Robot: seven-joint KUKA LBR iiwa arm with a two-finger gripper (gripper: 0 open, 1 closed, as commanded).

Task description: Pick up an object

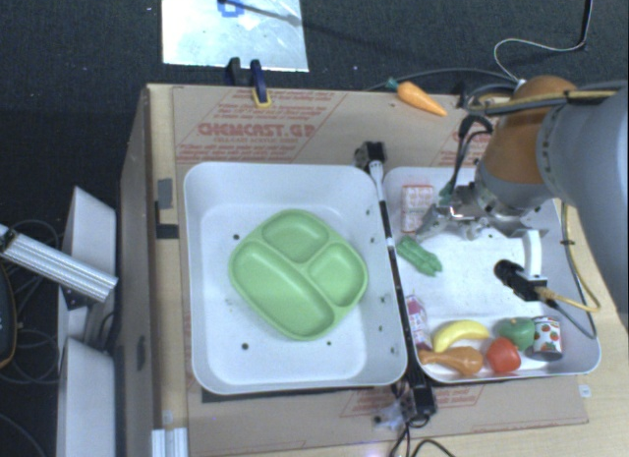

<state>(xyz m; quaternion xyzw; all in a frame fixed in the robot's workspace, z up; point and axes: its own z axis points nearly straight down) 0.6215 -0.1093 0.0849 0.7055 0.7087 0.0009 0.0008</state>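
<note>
My gripper [442, 217] hangs low over the back of the right bin [580, 352], just right of a small white and pink carton [417, 197]. A green pickle-like piece [420, 256] lies just below and left of the gripper. Along the bin's front lie a yellow banana [460, 331], an orange drumstick [456, 358], a red tomato [503, 355], a green pepper [515, 328] and a small can [547, 337]. A small red and white packet [414, 309] rests by the bin's left wall. Nothing shows held in the gripper.
The left bin [211, 249] holds a light green divided plate [298, 273]. An orange carrot [421, 98] lies on the cardboard behind the right bin. The grey arm [580, 165] covers the bin's back right corner. A black cable part [517, 279] sticks out below the wrist.
</note>
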